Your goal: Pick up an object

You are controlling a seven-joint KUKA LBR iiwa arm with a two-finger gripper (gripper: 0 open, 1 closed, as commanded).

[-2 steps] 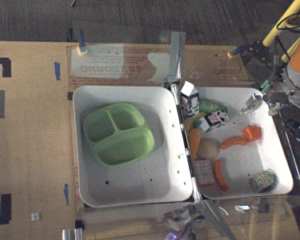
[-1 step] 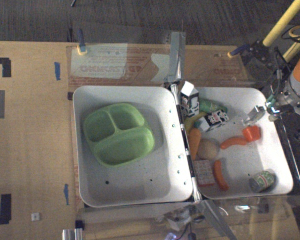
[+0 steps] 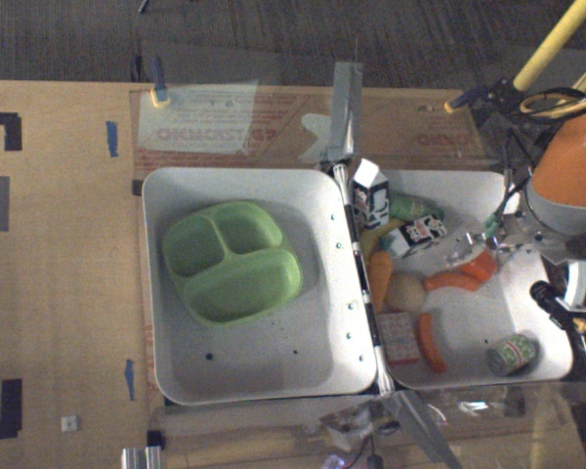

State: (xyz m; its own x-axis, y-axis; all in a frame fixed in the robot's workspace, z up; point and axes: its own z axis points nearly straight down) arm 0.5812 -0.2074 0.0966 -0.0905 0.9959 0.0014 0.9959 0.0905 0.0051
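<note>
- Camera view is showing two shallow white bins sitting side by side on a tan wooden tabletop.
- The left white bin is holding a green plastic divided plate, lying flat toward its upper left.
- The right white bin is carrying a small white milk carton with black patches leaning at its upper left corner, a second cow-print carton, an orange plastic carrot, a beige round ball, an orange sausage-shaped toy and a small green-labelled can lying near the lower right corner.
- The grey arm with the orange band is reaching in from the right.
- The two-finger gripper is hanging over an orange-red toy near the bin's middle; whether its fingers are spread or closed cannot be told.
</note>
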